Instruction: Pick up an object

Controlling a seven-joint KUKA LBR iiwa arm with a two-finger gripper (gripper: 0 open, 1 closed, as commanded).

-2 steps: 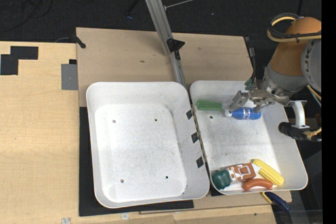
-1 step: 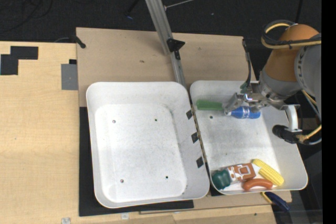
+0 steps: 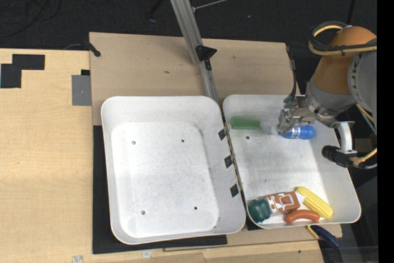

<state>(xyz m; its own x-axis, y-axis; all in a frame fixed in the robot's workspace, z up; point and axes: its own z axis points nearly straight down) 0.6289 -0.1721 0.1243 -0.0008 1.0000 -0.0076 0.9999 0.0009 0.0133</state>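
My gripper (image 3: 288,122) hangs low over the far right part of the right bin (image 3: 280,163), below the arm's orange band. A blue object (image 3: 301,132) lies on the bin floor right against the gripper's right side, partly hidden by it. I cannot make out whether it is held. A green block (image 3: 245,124) lies to the gripper's left, near the bin's far left corner.
At the right bin's near edge lie a dark green item (image 3: 260,209), a brown and white box (image 3: 283,201), a yellow corn cob (image 3: 314,202) and an orange piece (image 3: 301,216). The left bin (image 3: 161,166) stands beside it. A slanted metal rail (image 3: 188,24) rises behind the bins.
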